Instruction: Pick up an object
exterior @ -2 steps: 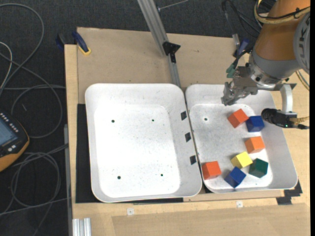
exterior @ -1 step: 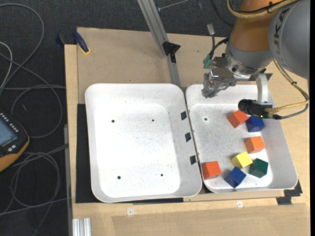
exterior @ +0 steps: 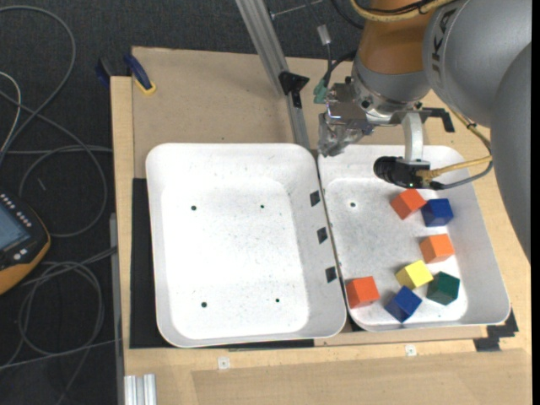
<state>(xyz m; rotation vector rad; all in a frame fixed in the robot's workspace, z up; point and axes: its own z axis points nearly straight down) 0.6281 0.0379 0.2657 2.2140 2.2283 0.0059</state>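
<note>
Here the surface point(exterior: 211, 83) is a pale wooden board carrying two shallow white bins side by side, set over a dark floor strewn with looping cables point(exterior: 51, 226). A handheld controller point(exterior: 17, 239) with a yellow edge lies on that floor at the far left, and a blue-and-yellow clamp point(exterior: 140, 72) grips the board's upper left corner. A slanted metal strut point(exterior: 270, 53) crosses down toward the seam between the bins.

The left bin point(exterior: 228, 243) shows a bare speckled white floor. The right bin point(exterior: 371, 226) holds the blocks, gathered toward its right and near side: an orange block point(exterior: 408, 202) touching a blue block point(exterior: 437, 212), another orange block point(exterior: 437, 247) below them, a yellow block point(exterior: 415, 274), a dark green block point(exterior: 443, 288) just beside it, a second blue block point(exterior: 403, 303), and a third orange block point(exterior: 363, 290) near the bin's near left corner.

The grey arm with its orange band point(exterior: 405, 15) leans in from the upper right. Its pincer point(exterior: 333, 142) hangs over the far end of the seam between the bins, well apart from the blocks; whether it is spread or closed I cannot tell, and nothing is seen in it. A black cylindrical fitting point(exterior: 396, 171) with a cable sits over the right bin's far part.
</note>
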